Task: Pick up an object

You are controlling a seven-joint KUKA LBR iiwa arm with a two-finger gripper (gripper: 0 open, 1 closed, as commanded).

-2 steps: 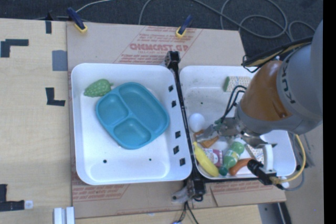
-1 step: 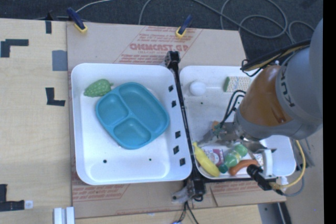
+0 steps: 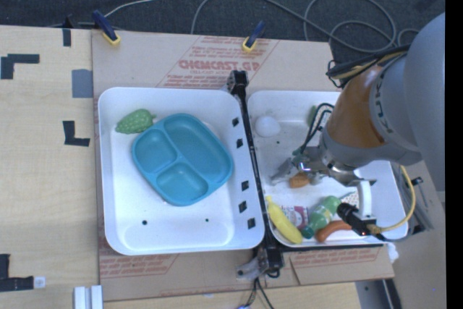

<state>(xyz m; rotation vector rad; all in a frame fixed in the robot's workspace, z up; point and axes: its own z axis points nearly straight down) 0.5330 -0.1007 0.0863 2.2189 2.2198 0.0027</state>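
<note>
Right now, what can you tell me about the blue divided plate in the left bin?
The blue plate is a light blue, plastic-looking tray with rounded corners and three compartments: one long, two smaller. It lies flat, right side up, turned at a slant, in the upper middle of the left bin. Nothing sits in it. A green leafy toy lies at its upper left corner; contact is unclear.

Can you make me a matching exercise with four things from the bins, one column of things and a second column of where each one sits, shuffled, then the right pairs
Things:
1. blue divided plate
2. green leafy toy
3. white ball
4. banana

Places:
A. right bin, front edge near the divider
B. left bin, back left corner
C. left bin, middle
D. right bin, back left corner

Pairs: 1-C, 2-B, 3-D, 4-A
</note>
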